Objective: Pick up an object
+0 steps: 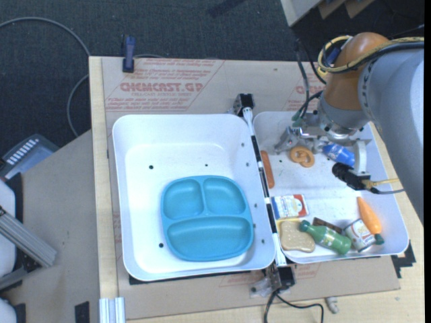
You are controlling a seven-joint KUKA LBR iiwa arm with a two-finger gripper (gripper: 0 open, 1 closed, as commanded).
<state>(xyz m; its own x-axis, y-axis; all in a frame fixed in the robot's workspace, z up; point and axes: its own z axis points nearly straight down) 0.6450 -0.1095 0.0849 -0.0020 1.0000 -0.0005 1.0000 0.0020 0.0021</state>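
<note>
Bench on dark carpet, two white bins.
The gripper [301, 134] hung over the right bin [394, 237], finger state indiscernible; a pretzel [302, 156] lay just beneath, a blue tray [205, 217] left of it.

- pretzel [302, 157]: small, brown, flat on the right bin's floor at its far end; just beside the gripper
- hot dog [268, 169]: orange-red, long, along the left wall
- carrot [369, 215]: orange, tilted, at the right wall
- green bottle [326, 236]: on its side, near end
- bread slice [296, 237]: tan, flat, touching the bottle
</note>
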